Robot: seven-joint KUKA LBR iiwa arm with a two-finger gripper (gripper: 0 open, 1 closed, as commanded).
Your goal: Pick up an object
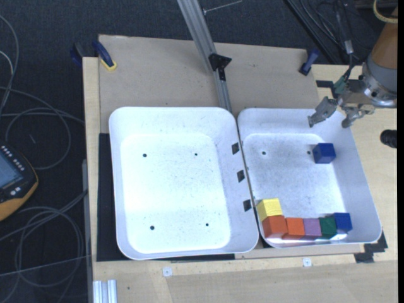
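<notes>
A lone blue cube [324, 153] lies in the right bin [278, 131], toward its far right side. Along that bin's near wall runs a row of cubes: yellow [269, 207], red-orange [273, 225], orange [295, 226], purple [312, 226], green [327, 225] and a second blue cube [342, 221]. My gripper [334, 116] hangs above the bin's far right corner, up and slightly right of the lone blue cube. Its two fingers are spread apart with nothing between them.
The left bin [126, 131] sits beside the right one. A grey metal rail [201, 30] slants down from the top to the gap between the bins. Blue clamps [105, 54] hold the bench's far corners. Cables lie on the floor at left and top right.
</notes>
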